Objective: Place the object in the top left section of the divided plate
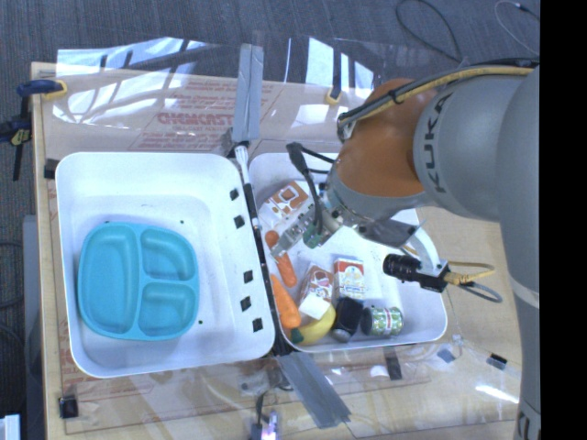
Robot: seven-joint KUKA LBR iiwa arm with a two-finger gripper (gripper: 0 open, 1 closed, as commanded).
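No object has been singled out by a visible grasp, so the task's thing is most likely 1 of the cluttered items in the right bin (431, 324). Near that bin's left wall lie a carrot (285, 302) and a yellow banana-like piece (316, 324). Further in are a small red-and-white carton (349, 278), a brown snack packet (317, 285), a dark round item (348, 316) and a green can (386, 320) on its side. A printed packet (284, 203) sits toward the bin's far end. They lie loose and overlapping, as a pick pile would, so a clean grip on just 1 could be awkward.

The divided plate (138, 280), turquoise with 3 sections, rests flat in the left bin (138, 177), well apart from the pile. Its sections look bare, so the placing step seems not yet done.

The end effector (307, 232) hangs low over the right bin's middle, near the printed packet and above the carrot, which suggests a pick is in hand. The wrist and cabling crowd it, so I cannot tell how wide it is spread or whether anything is caught in it.

Both bins sit side by side on the table (183, 108).
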